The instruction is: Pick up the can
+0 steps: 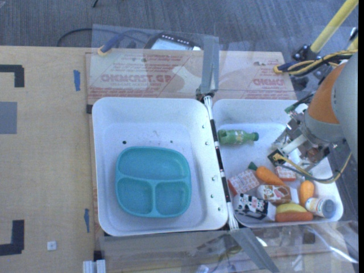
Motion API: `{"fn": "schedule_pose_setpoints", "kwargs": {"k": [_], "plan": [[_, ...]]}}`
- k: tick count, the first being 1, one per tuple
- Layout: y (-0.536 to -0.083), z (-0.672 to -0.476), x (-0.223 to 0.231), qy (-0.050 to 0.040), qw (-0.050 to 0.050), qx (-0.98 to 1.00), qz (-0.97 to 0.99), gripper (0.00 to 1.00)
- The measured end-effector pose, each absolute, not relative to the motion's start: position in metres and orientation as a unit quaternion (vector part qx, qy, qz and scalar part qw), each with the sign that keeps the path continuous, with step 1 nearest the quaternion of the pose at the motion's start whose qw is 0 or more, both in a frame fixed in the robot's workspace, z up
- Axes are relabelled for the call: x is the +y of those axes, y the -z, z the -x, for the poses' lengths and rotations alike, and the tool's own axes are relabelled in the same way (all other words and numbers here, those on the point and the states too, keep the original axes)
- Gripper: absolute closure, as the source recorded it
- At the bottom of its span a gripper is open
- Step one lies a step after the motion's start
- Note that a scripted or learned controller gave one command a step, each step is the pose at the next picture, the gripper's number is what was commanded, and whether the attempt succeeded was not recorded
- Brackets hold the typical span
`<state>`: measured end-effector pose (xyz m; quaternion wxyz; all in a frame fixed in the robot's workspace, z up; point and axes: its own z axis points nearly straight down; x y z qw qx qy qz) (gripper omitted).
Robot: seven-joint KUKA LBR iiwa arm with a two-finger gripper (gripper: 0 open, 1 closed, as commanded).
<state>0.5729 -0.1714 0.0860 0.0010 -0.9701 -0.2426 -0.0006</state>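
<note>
Fixed above the bench (pixel 45 169), a single camera looks down at a slant, framing left bin (pixel 149 118) and right bin (pixel 250 115) side by side (floor (pixel 227 10) along the top).

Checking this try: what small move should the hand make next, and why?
Probably slide the hand toward the near right corner of the right bin. The can seems to lie there on its side, while the hand hangs farther back, beside the carrot.
</note>
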Motion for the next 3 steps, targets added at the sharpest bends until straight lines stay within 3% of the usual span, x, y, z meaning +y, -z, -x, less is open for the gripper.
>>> {"fn": "schedule_pose_setpoints", "kwargs": {"k": [1, 2, 3], "plan": [[-0.084, -0.617, -0.209, -0.0044, 0.015, -0.192, 0.981, 0.00], [-0.081, -0.652, -0.215, -0.0138, 0.012, -0.103, 0.995, 0.00], [-0.094, -0.657, -0.212, -0.0068, 0.008, -0.108, 0.994, 1.00]]}}
